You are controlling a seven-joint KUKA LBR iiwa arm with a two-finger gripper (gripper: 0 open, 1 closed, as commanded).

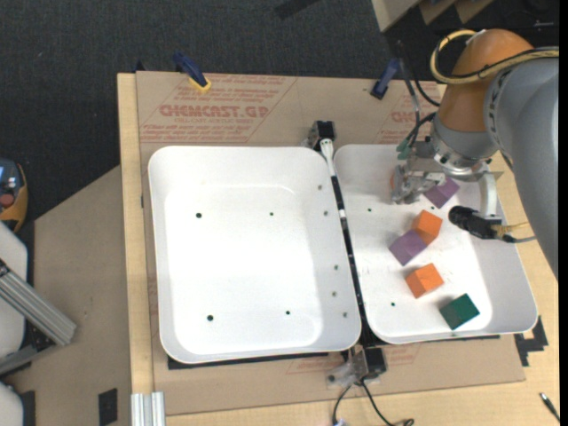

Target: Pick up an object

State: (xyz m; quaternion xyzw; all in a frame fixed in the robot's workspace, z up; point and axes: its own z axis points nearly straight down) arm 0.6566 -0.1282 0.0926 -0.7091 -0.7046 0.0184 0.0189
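Lying just beside the tool (410,189): a purple block (443,192).

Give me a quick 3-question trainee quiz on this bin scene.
1. True or false: the blocks lie in the left bin.
2. Which block lies nearest the camera-side rim of the right bin? A) green block B) a purple block C) an orange block
3. Fill in: the end effector hangs over the ___ bin.

Key: 1 false; 2 A; 3 right.
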